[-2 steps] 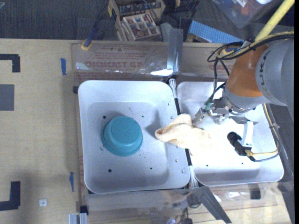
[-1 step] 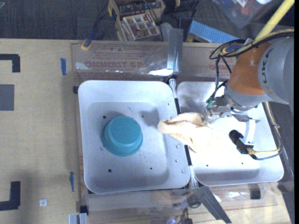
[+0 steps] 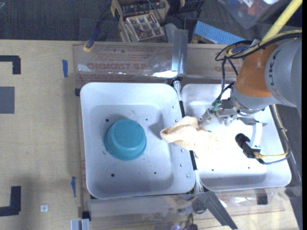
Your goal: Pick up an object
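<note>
A tan cloth [image 3: 188, 133] lies draped across the divider [image 3: 188, 143] between the two white bins, one end resting in the left bin [image 3: 96, 104] just beside the divider, the other end spilling into the right bin [image 3: 268, 176]. The gripper [image 3: 207, 119] sits just right of the divider, over the right bin, its dark tip touching or nearly touching the cloth's upper right edge. The fingers themselves are too small and dark against the cloth to make out, so whether they are spread, pressed together, or pinching the fabric cannot be told. Most of the cloth lies left of and below the tip. A teal bowl [image 3: 125, 139] sits upside down in the left bin, well left of the divider and apart from the cloth. The grey arm [image 3: 283, 71], with its orange band [image 3: 254, 75], reaches toward the divider from the right, above the right bin.
</note>
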You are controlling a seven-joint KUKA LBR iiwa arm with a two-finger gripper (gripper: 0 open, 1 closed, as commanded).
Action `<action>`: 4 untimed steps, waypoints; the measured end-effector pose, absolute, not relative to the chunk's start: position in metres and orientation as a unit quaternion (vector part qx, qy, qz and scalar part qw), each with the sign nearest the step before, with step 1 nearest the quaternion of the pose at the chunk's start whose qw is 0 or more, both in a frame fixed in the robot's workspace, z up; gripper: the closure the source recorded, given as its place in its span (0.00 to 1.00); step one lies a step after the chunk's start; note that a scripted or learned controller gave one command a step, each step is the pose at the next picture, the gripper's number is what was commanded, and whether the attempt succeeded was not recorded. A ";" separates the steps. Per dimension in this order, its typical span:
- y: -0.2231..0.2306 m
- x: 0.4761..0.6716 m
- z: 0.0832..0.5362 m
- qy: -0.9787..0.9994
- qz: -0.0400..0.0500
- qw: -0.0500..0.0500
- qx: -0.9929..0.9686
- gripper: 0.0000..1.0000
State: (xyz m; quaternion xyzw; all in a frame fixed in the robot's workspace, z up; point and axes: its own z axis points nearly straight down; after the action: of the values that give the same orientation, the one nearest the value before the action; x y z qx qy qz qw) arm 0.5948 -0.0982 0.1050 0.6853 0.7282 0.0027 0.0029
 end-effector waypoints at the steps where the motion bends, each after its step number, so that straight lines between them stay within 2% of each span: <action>1: -0.095 0.640 0.090 0.781 0.003 0.005 0.625 0.00; 2: -0.098 0.615 0.091 0.819 0.004 0.005 0.574 0.00; 3: -0.098 0.616 0.102 0.818 0.005 0.006 0.575 1.00; 4: -0.098 0.616 0.102 0.818 0.005 0.006 0.576 0.00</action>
State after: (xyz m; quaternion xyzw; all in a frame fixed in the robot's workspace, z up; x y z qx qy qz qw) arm 0.6159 -0.0985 0.1016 0.5756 0.8177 0.0052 0.0063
